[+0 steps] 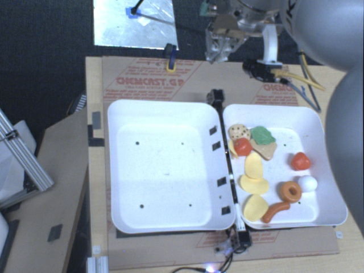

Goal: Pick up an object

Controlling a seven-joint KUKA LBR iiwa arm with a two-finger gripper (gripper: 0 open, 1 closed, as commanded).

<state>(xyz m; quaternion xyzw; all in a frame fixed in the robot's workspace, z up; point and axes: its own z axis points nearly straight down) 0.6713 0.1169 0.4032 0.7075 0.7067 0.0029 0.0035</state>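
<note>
The gripper [219,49] hangs above the bench [148,78], beyond the far edge of the 2 bins, and holds nothing. Whether it stands wide or narrow cannot be told.

All candidate objects lie in the right bin [327,152], crowded toward its left wall. This leaves each piece partly hemmed in by its neighbours:
- cookie [239,132], green piece [262,134] and tomato [242,147] near the far left corner, touching;
- 3 yellow pieces [253,183] in a line along the left wall;
- donut [290,192] and sausage [274,211] near the front edge;
- red piece [300,161] and egg [307,183] toward the right wall, more open for a grasp.

The left bin [165,164] adjoins it, joined by black clips [219,147].

The bench top is cardboard. A foil sheet [135,15] lies on the dark floor beyond.
</note>
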